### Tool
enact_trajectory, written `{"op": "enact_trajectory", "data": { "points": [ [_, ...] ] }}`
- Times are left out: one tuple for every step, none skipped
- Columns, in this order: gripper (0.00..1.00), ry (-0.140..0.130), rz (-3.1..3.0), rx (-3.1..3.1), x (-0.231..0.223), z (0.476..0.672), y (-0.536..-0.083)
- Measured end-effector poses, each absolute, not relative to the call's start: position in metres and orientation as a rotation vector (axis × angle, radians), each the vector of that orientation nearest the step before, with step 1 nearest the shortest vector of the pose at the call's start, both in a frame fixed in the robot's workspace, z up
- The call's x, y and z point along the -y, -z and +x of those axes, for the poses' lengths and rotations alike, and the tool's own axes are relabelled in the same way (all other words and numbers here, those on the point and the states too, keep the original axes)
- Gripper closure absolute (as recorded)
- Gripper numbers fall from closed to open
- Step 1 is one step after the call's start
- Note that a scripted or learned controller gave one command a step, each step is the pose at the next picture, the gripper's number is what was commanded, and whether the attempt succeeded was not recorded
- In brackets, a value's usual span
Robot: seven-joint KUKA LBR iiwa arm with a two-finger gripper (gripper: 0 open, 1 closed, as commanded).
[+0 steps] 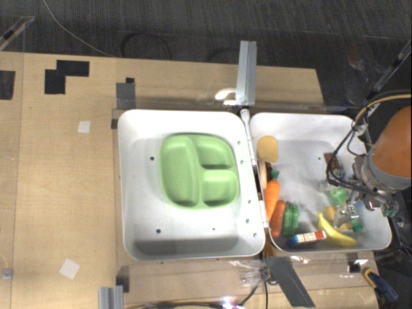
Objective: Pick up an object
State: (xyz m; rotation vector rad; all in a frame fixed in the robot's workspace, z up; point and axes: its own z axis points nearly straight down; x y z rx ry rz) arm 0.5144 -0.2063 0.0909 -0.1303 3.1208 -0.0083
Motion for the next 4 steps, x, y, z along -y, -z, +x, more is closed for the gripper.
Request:
{"op": "enact_trajectory", "data": {
  "points": [
    [0.0, 0.011, -0.297, -3.104, 0.157, 0.497, -0.091],
    [0.0, 0.008, -0.488, -3.093, 0.207, 0.506, -0.125],
    [0.0, 0.012, -0.411, -3.095, 0.206, 0.5, -0.091],
    [0.0, 0.01, -0.318, -3.11, 0.207, 0.503, -0.091]
  ]
}}
